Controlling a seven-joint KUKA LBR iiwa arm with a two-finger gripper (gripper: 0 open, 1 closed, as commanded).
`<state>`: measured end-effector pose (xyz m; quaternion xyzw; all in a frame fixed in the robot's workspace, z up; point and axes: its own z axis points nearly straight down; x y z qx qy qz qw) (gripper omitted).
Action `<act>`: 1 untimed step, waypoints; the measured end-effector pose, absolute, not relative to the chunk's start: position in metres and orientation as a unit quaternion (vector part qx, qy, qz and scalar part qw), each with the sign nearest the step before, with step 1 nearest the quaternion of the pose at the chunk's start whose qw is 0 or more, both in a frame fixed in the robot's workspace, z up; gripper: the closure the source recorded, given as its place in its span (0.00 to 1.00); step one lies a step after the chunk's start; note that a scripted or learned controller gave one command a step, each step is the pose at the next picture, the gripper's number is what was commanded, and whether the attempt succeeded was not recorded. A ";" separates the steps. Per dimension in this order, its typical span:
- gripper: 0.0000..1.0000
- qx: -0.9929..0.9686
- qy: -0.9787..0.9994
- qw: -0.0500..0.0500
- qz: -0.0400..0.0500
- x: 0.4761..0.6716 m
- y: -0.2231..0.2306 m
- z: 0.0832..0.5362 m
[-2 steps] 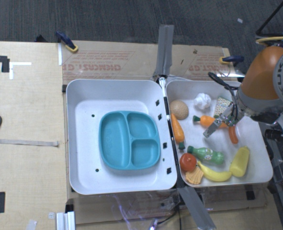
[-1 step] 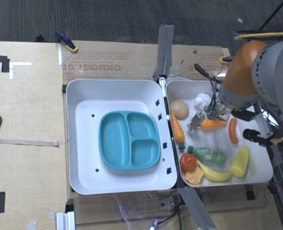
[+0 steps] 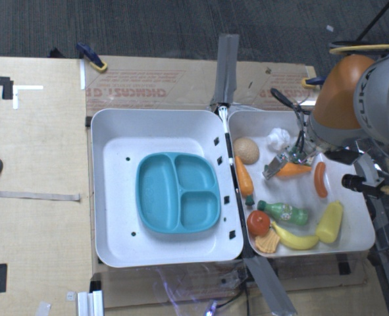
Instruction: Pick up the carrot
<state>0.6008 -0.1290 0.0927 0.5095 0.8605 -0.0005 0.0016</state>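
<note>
My right bin [image 3: 362, 239] is crowded: the carrot [image 3: 244, 176] lies tight against its left wall, with a brown ball [image 3: 247, 151] just behind and a green bottle [image 3: 284, 212] and tomato [image 3: 259, 223] just in front. Open floor lies to the carrot's right, near my tool [image 3: 278, 166].

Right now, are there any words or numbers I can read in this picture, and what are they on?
Red printing on the cardboard sheet behind the bins: appears upside down, too blurred to read for certain.
Label on the green bottle: too small to read.
Nothing else carries readable text.
</note>
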 end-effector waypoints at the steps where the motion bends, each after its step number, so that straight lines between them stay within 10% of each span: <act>1: 1.00 0.508 0.861 0.002 -0.001 0.601 -0.129 0.102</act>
